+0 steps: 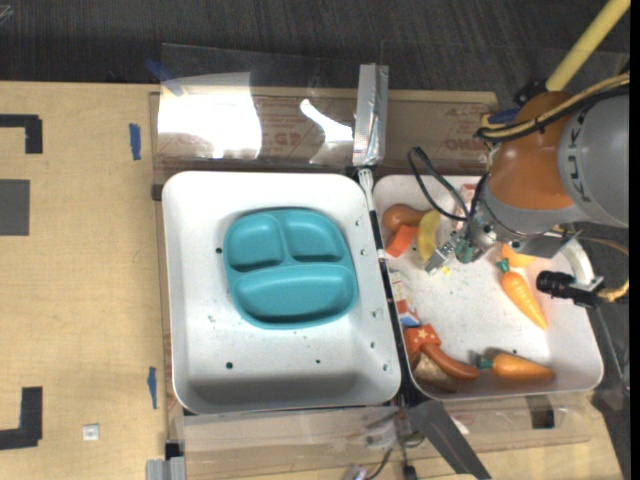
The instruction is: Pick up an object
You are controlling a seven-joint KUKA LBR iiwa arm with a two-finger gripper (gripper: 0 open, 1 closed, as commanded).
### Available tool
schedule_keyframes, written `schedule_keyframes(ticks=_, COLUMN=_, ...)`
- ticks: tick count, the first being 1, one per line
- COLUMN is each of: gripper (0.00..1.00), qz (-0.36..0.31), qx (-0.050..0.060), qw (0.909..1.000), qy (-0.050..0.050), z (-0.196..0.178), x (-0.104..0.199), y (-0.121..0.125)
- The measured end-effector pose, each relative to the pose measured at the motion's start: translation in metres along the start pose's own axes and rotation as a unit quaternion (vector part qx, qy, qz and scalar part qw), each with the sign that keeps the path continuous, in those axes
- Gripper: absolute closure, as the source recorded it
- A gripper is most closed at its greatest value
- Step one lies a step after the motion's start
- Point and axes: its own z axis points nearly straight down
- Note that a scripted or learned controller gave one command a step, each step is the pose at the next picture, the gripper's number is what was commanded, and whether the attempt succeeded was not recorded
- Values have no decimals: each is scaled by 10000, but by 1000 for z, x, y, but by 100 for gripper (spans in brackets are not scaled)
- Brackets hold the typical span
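Orange toy carrots lie in the right bin: one along the near wall, another just right of the gripper, long axis running near-right. Farther in, the gripper hovers beside a yellow piece; whether its jaws are open or hold anything, I cannot tell.

Matt teal plastic tray, glossy white bins, wood bench

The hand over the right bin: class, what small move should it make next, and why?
Probably a short drop straight down. The hand sits low in the right bin, at the yellow banana and beside an orange piece, and nothing can be seen held in it. The carrot lies farther off, so the banana seems the nearest target.
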Motion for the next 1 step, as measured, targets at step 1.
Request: schedule_keyframes(ticks=1, gripper=100, qz=1002, qx=45, qw=9949, qy=51, z=-86, x=86, y=64)
